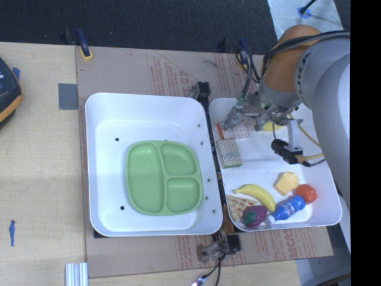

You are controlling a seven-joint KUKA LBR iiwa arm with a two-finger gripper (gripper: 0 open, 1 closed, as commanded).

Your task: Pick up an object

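1. The task names no one object; the nearest candidate to the gripper (255, 113) is the speckled rectangular block (229, 152), lying flat in the right bin (328, 219) just inside its left wall, below and left of the gripper.
2. The block looks light and slightly soft, like a sponge; it should take a pinch across its short sides without slipping.
3. The gripper hangs over the far end of the right bin; I cannot tell how its fingers stand, nor whether they have hold of anything.
4. Farther from the block, at the bin's near end, one each: a banana (257, 195), a waffle (239, 207), a purple fruit, possibly grapes (255, 216), a blue bottle (289, 208), a red tomato-like piece (306, 192) and a yellow shell-shaped piece (286, 183). All look like light, hard, smooth toy plastic, likely slippery on rounded sides.
5. The left bin (101, 159) holds one green divided plate (163, 177), stiff and wide; only its rim offers a hold.
6. Two bins in all.
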